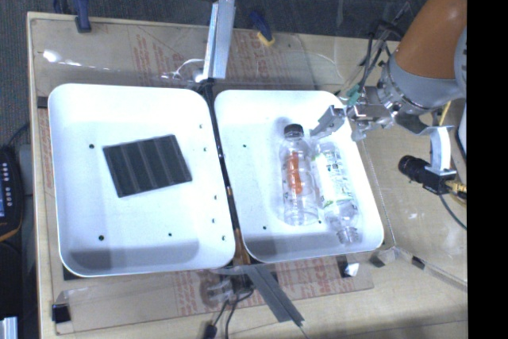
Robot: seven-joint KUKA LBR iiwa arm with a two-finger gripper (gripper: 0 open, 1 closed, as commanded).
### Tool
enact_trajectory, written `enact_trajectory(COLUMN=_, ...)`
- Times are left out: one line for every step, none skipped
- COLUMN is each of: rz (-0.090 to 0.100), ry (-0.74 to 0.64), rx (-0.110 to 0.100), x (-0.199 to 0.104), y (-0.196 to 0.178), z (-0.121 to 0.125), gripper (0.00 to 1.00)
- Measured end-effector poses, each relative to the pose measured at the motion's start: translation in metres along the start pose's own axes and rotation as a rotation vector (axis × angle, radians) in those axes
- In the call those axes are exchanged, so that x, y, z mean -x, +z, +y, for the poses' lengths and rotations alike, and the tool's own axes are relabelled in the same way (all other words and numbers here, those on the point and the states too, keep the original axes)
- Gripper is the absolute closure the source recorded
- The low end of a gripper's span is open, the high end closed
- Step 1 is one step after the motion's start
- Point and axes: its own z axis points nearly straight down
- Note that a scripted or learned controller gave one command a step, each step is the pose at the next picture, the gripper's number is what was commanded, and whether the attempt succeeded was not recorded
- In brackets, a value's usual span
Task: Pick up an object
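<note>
Camera view: arm over the upper right corner of the right bin, nothing between its fingers.

Gripper (340, 121) sits above the right bin (262, 103) near its upper right rim; the fingers look spread, with no object in them. Two clear bottles lie side by side in that bin, touching. The black-capped bottle (294, 179) has an orange label, cap toward the top. The other bottle (336, 186) has a white label, lies just right of it, cap toward the bottom. A dark ribbed mat (148, 164) lies flat in the left bin (71, 107), well apart from the gripper.
</note>
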Motion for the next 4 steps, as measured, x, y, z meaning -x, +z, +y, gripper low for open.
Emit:
enact_trajectory(rz=-0.001, ry=0.019, rx=0.004, x=0.014, y=-0.060, z=0.026, gripper=0.00)
enact_trajectory(rz=-0.002, ry=-0.029, rx=0.005, x=-0.006, y=-0.074, z=0.023, gripper=0.00)
enact_trajectory(rz=-0.001, ry=-0.019, rx=0.003, x=-0.002, y=-0.131, z=0.045, gripper=0.00)
enact_trajectory(rz=-0.001, ry=-0.182, rx=0.000, x=-0.008, y=0.046, z=0.032, gripper=0.00)
